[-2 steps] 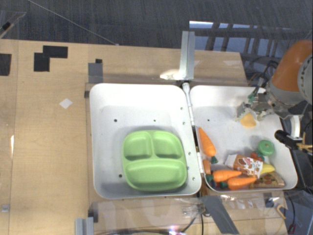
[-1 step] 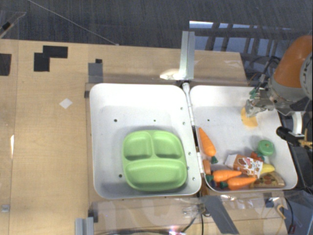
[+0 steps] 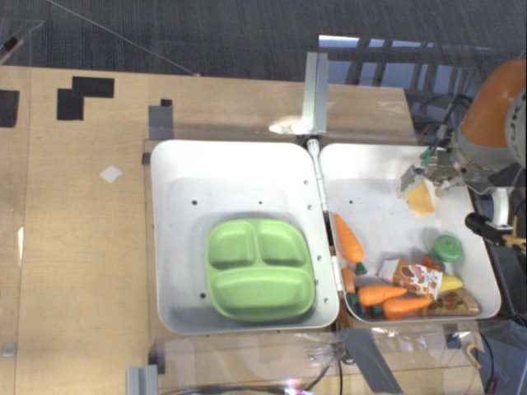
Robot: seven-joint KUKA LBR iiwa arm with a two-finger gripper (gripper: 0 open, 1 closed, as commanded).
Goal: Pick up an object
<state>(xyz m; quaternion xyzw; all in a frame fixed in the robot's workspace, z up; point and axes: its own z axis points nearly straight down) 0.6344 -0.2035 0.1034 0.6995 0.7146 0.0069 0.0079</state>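
My gripper (image 3: pixel 428 176) hangs over the far right part of the right bin (image 3: pixel 370 163), on the grey arm with the orange band (image 3: pixel 492 113). A yellow cheese wedge (image 3: pixel 422 199) lies right under its tip and meets it in the image. I cannot tell whether the wedge is gripped or just resting on the bin floor. Along the bin's front lie an orange carrot (image 3: pixel 347 241), two more carrots (image 3: pixel 394 299), a small printed box (image 3: pixel 417 277) and a round green item (image 3: pixel 447 248).
The left bin (image 3: pixel 177 220) bears a green divided plate (image 3: pixel 260 268) near its front. A metal post (image 3: pixel 316 93) rises behind the rim shared by the two bins. Bare wooden bench (image 3: pixel 74 245) stretches away to the left.
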